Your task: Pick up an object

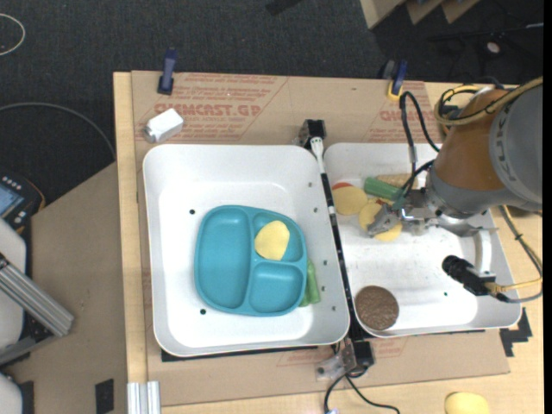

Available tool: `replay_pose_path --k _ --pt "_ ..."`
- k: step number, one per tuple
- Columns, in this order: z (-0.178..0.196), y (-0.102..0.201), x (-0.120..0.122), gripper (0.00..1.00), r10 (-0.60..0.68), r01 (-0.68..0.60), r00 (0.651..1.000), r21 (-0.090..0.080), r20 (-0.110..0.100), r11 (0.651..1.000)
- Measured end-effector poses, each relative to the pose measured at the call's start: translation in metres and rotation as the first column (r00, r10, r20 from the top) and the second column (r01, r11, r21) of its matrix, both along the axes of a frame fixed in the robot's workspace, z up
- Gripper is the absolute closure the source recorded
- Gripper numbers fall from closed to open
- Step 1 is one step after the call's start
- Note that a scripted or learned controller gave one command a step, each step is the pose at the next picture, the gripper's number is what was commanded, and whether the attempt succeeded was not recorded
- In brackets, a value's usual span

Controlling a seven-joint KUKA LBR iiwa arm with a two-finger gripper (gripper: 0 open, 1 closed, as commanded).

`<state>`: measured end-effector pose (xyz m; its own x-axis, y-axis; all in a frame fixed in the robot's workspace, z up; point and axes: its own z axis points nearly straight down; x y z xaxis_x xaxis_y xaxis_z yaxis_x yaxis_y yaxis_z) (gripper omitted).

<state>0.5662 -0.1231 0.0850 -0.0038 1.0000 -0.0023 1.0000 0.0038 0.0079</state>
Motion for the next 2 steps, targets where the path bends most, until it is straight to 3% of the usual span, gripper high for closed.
replay_pose_path --k 1,2 --pt "0.18 0.06 -0.04 0.0 0.003 -0.003 1.0 0.003 0.01 1.0" --pt "0.278 0.116 -0.063 0.0 0.004 -0.004 1.0 0.005 0.006 1.0"
